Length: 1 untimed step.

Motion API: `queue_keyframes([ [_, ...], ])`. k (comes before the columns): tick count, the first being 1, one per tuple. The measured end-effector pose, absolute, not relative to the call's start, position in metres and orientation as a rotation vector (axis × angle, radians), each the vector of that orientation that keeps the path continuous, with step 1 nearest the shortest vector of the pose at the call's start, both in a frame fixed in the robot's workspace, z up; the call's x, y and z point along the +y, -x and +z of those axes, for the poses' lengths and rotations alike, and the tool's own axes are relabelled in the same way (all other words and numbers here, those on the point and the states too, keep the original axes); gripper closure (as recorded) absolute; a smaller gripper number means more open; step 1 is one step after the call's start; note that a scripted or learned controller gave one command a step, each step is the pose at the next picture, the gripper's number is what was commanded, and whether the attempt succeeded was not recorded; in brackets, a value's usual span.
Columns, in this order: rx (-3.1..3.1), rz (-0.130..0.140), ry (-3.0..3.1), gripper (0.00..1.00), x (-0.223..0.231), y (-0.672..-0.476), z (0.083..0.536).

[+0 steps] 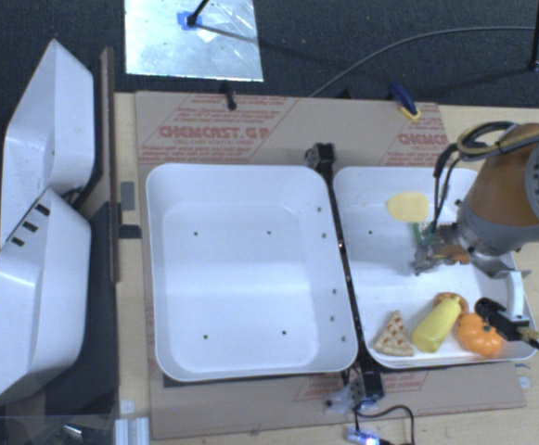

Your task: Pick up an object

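Right bin [371, 276], near edge first: pizza slice [394, 334] in the near-left corner. A yellow bottle [436, 325] lies tilted just beside it, with an orange fruit [478, 336] next along toward the right wall. A small red-brown thing [451, 299] touches the bottle's far end. It's possibly another fruit but too blurred to call.

Mid-bin: claw [425, 254] is low over the bin floor, apart from that near cluster. Can't tell whether it's released or clenched. Arm [510, 202] comes in over the right wall.

Farther back: flat yellow disc [406, 206] on the bin floor, just beyond the claw.

Left bin [241, 267] sits wall to wall with the right one. Both rest on a cardboard sheet [213, 128] on the bench [132, 341]. A shiny metal plate [193, 26] lies on the dark carpet [390, 17] beyond.
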<state>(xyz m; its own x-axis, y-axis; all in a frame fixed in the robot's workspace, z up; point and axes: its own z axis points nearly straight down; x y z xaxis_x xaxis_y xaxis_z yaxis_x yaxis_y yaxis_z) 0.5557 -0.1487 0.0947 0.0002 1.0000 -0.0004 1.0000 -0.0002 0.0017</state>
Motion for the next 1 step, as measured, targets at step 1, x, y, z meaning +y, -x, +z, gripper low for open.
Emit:
queue_keyframes([
  [1, 2.219, 0.005, -2.217, 1.00, -0.1447, -0.5612, 0.1558],
])
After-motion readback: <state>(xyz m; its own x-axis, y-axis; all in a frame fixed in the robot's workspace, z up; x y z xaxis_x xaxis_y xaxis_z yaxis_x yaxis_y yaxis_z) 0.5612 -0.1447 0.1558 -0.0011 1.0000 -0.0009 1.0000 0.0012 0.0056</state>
